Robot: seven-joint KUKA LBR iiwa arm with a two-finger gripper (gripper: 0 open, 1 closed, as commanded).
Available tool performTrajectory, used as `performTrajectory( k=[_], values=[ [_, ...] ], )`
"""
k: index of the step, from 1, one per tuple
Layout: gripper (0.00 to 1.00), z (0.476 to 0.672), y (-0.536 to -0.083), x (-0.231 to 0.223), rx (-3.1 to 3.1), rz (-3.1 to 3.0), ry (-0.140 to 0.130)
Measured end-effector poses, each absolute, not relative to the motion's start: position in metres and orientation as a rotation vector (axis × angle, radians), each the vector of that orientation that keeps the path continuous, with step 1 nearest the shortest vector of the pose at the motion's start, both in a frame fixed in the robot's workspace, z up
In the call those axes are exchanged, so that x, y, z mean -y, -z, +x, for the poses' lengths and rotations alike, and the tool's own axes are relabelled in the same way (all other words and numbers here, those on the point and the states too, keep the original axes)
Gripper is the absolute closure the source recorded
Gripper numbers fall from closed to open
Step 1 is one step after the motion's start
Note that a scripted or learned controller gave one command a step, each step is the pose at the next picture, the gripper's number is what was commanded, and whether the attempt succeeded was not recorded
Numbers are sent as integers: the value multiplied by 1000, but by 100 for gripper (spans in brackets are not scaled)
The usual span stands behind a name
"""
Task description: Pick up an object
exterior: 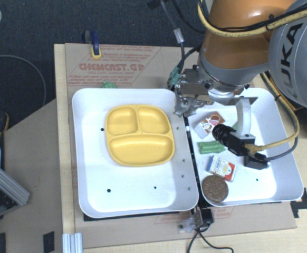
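Observation:
My gripper hangs over the far left corner of the right bin, close to the wall between the two bins. Nothing shows between its tips. Just right of it in that bin lies a small white and red packet. Nearer the front are a flat green packet, another white and red packet, and a brown round disc at the front left corner. A yellow divided plate rests in the left bin.
The bulky grey and orange arm covers the far part of the right bin. A small green thing lies behind the left bin on the cardboard sheet. A blue and yellow clamp grips the sheet's far edge.

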State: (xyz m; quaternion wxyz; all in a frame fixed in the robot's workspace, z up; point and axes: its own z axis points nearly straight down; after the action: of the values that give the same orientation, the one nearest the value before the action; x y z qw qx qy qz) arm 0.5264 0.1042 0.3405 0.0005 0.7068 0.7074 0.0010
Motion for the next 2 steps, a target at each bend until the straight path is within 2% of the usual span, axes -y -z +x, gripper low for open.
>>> performTrajectory(
  k=[1,2],
  values=[
    [100,518,-253,-154,-2232,2222,15],
    [100,479,-360,-154,-2222,2215,-17]
  ],
)
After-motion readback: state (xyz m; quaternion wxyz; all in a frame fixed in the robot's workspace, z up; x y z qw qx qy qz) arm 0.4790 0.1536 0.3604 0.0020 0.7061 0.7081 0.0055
